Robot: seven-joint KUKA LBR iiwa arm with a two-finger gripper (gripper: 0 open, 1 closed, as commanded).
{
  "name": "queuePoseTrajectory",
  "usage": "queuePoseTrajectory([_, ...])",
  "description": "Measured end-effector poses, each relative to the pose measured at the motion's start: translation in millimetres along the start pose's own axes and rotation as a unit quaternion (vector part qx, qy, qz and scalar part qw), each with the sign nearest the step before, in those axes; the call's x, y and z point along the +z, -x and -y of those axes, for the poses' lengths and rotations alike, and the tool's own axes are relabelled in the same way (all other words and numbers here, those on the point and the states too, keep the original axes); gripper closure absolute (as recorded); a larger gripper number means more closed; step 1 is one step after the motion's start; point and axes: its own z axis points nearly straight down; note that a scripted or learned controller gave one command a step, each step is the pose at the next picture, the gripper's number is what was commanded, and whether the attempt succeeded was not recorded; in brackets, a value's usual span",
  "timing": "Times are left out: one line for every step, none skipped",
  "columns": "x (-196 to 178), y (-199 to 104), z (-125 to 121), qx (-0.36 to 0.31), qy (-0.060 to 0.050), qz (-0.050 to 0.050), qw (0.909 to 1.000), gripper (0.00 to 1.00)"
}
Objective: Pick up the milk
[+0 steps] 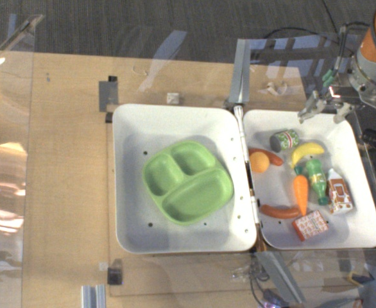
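The milk [339, 196] is a small white and brown carton lying near the right wall of the right bin [367, 239], beside a green bottle [315, 179]. My gripper [324, 110] hangs over the far edge of the right bin, well behind the milk. Its fingers [308, 111] are spread open with nothing between them. The orange band of the arm shows at the top right corner.
The right bin also holds a green can [285, 138], a banana [308, 151], an orange [260, 163], a carrot [301, 194], a red sausage [281, 211] and a red box [310, 225]. A green divided plate [188, 181] lies in the left bin [130, 230].
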Motion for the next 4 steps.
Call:
queuePoseTrajectory([80, 55, 56, 0.018, 0.002, 0.0, 0.9998, 0.0])
queuePoseTrajectory([143, 55, 96, 0.057, 0.017, 0.005, 0.9982, 0.0])
queuePoseTrajectory([152, 59, 88, 0.133, 0.025, 0.006, 0.9908, 0.0])
queuePoseTrajectory([136, 56, 82, 0.13, 0.031, 0.004, 0.9911, 1.0])
